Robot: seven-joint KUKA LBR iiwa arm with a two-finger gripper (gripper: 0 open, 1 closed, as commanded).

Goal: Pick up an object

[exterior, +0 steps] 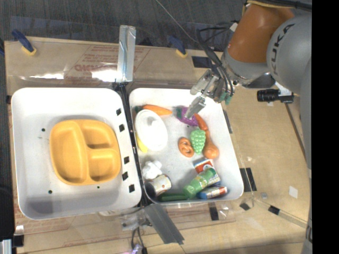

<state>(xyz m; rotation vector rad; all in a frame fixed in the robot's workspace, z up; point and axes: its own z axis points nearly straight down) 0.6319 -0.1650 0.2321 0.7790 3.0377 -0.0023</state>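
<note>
At the near edge of the wooden desk [275,232], strips of black tape hold the two shallow white plastic bins in place. In the near corner of the right bin [233,165] lies a cluster of small things: a dark green cucumber-shaped toy [172,197] along the near wall, a small red-and-blue tube [213,193] beside it, a green plastic bottle [201,183] lying on its side, a small can with a red label [204,165], a tan cylindrical can [160,184] and a little white figure [152,169] next to the divider.

The left bin [26,142] holds a yellow plastic divided tray [85,151], sitting flat near its middle.

Further back in the right bin are a bunch of green toy grapes [198,140], an orange pretzel-like toy [185,146] just left of them, and a round orange toy [211,152] to their right near the wall. A white round bowl [151,130] sits by the divider, with a bit of yellow showing under its left edge. Behind it an orange toy carrot [157,110] lies near the far wall, and a purple toy eggplant [186,117] lies to its right, touching a slim orange-red toy [202,123].

The end effector [197,105] hangs over the far right part of that bin, its grey fingers [195,106] angled down to the eggplant's upper end; whether they are open or closed around anything I cannot tell. Above it the grey arm with its orange band [257,28] reaches in from the right. A folded silvery strip [126,54] stands at the far end of the divider, on clear plastic sheeting.
</note>
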